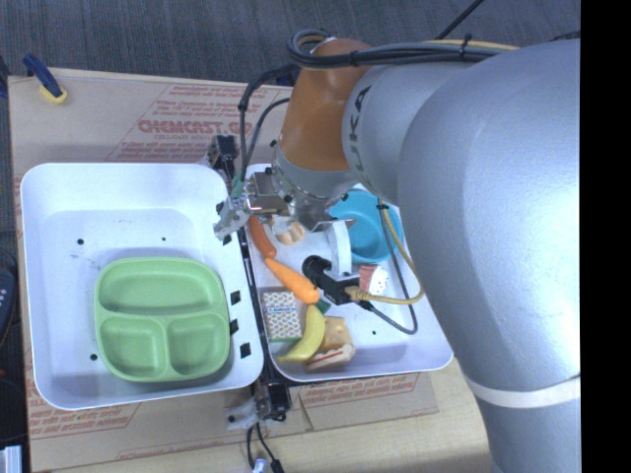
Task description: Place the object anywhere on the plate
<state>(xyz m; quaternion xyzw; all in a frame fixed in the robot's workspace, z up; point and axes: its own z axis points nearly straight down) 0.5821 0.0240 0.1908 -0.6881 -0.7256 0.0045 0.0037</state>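
Grey arm casing [493, 215] bulked largest and closest to the lens, sweeping in from the right and covering much of the right bin [394, 363]. Orange band [320, 111] sat above the wrist, over the top edge of that bin.

Front of the bench: cardboard sheet [148, 126] with red print lay under both bins. Left bin [59, 225] held a green plate [163, 318] with three compartments, one long one at the back and two smaller at the front. Nothing lay on the plate.

Right bin, near corner: a banana [311, 338] lay beside a sandwich-like toy [335, 348], the two touching. Just behind them, a small patterned packet [281, 315]. Further back, an orange carrot [291, 279] lay at a slant; a second orange carrot-like piece [261, 236] lay nearer the bin divider. A pale knobbly item [289, 232] sat just below the wrist. A blue bowl-like object [367, 227] was partly hidden under the arm. A yellow cable [399, 284] looped over the bin's right part.

Gripper [251, 205] hung at the divider between the bins, by the right bin's back left corner. Could not tell whether the claw was open, closed or gripping anything; the wrist hid it.

Far left corner of the bench: a blue and yellow clamp [44, 79].
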